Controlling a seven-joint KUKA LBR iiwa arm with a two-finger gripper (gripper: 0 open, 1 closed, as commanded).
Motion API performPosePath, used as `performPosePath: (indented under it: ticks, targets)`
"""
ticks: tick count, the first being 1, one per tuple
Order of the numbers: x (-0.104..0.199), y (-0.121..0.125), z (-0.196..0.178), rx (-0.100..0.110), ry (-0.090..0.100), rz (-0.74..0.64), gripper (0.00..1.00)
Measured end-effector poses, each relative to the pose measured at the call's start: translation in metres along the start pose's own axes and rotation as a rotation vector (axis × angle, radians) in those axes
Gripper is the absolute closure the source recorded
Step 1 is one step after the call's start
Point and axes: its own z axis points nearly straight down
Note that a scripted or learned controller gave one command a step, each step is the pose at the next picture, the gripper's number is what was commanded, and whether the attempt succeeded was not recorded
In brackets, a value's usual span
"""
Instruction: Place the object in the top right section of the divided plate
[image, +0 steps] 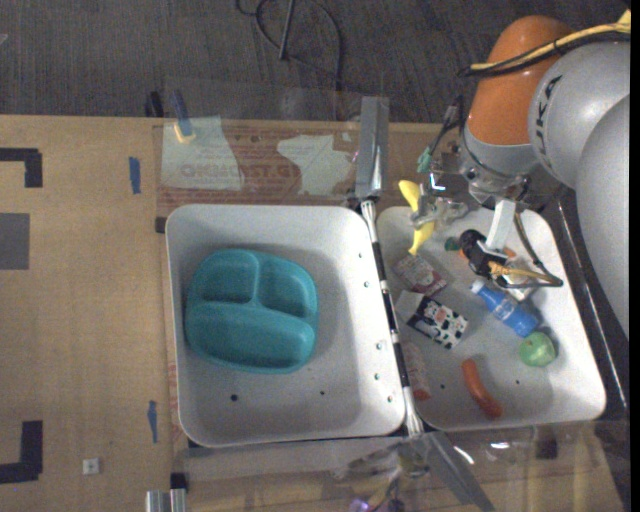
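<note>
A teal divided plate (252, 308) lies in the left bin (340, 390), with two small sections on its far side and one large one near the front. My gripper (441, 207) hangs over the far left corner of the right bin (575, 385). It is right beside a yellow banana-shaped toy (417, 218), which stands against the bin's left wall. Whether the toy is touched or held, I cannot make out.
The right bin also holds a brownish packet (415, 272), a black-and-white box (438, 322), a blue bottle (507, 310), a green apple (537, 348) and an orange sausage (481, 388). A metal rail (372, 160) rises between the bins at the back.
</note>
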Motion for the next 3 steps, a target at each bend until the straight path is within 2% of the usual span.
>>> performPosePath:
  ticks: [1,2,3]
  targets:
    - [0.068,-0.007,-0.009,-0.002,0.002,-0.481,1.0]
    - [0.143,-0.035,-0.019,0.0,0.002,-0.345,1.0]
    - [0.138,-0.051,-0.106,-0.002,0.002,-0.176,1.0]
